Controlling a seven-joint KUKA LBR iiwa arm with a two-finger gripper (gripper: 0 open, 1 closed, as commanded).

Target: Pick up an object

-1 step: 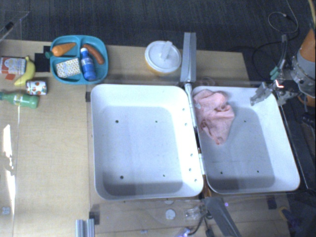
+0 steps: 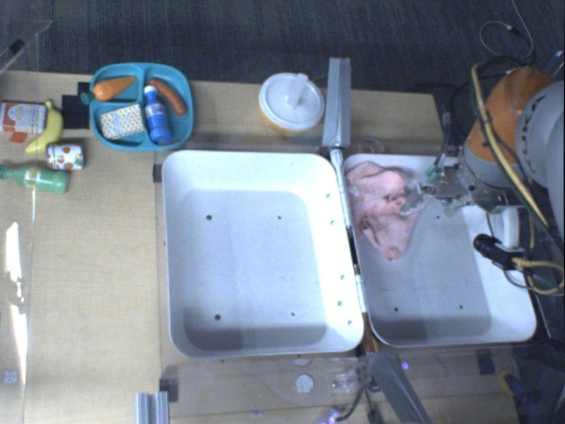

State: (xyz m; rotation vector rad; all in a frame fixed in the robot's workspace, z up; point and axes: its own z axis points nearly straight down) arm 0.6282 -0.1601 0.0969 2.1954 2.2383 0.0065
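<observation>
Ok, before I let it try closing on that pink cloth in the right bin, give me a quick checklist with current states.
1. Target present: pink cloth lies in the right bin, upper left corner: ok.
2. Gripper at the cloth's right edge: ok.
3. Cloth between the fingers: cannot tell.
4. Finger opening: cannot tell.
5. Cloth clear of the bin wall: not ok, it lies against the left wall.
6. Yellow cables near the wrist hang loose over the bin's right side: cannot tell if they snag.

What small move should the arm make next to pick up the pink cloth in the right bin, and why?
Probably a short move left and down. The pincer sits at the right edge of the crumpled pink cloth in the right bin, so its grip would likely catch only a fringe. Centring over the bunched folds should give a surer hold. Whether it is already gripping is unclear.
</observation>
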